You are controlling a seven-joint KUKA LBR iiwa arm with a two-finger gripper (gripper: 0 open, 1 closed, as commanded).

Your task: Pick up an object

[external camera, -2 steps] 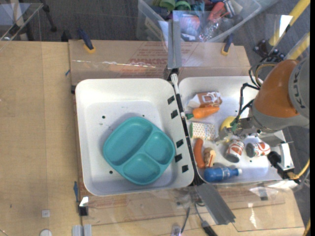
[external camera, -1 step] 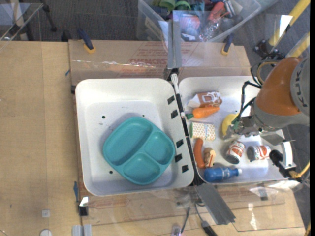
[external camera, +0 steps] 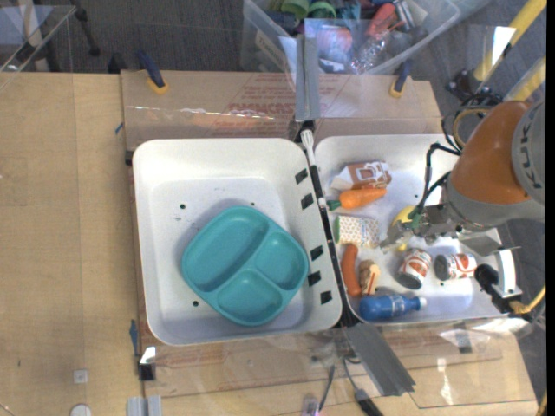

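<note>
The right bin (external camera: 408, 150) holds several small items. A white and brown carton (external camera: 368, 176) lies at the back, with an orange carrot (external camera: 361, 199) just in front of it. A checked packet (external camera: 356, 230), a red hot dog (external camera: 349, 267) and a blue bottle (external camera: 388, 305) sit along the left and front. Two small cans (external camera: 414, 267) (external camera: 457, 265) lie in the middle. My gripper (external camera: 427, 226) hangs low over the bin's middle, just above the cans and beside a yellow-green item (external camera: 405, 219). The wrist hides what is under it.
A teal divided plate (external camera: 244, 265) lies in the left bin (external camera: 165, 189). A clear tub of mixed toys (external camera: 347, 7) stands behind the bins. The arm with its orange band (external camera: 488, 159) covers the right bin's right side.
</note>
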